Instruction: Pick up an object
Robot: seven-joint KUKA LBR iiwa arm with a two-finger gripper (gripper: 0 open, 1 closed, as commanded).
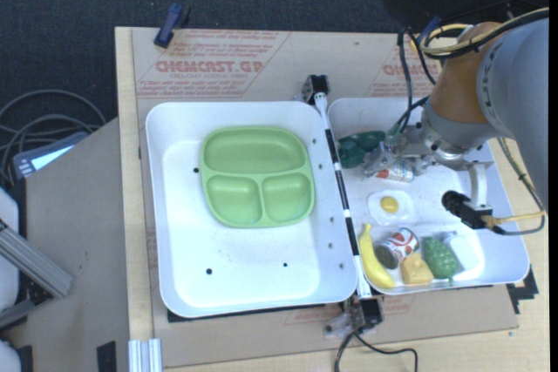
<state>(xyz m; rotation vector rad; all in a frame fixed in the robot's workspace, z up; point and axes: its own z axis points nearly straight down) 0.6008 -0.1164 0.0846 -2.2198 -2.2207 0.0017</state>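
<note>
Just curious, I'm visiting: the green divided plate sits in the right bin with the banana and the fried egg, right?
Not quite. The camera view shows the green divided plate alone in the left bin; the banana and the fried egg lie in the right bin.

The left bin [174, 274] has open floor near and to the left of the green tray [258, 175], which fills its far middle. The right bin [510, 261] is crowded: the arm [488, 91] covers its far part beside a dark green toy [356, 147]. Along its near edge lie a banana [375, 259], a can [399, 245], a yellow block [417, 271] and a green lump [442, 257], close together. An egg [389, 206] lies in the middle.
</note>
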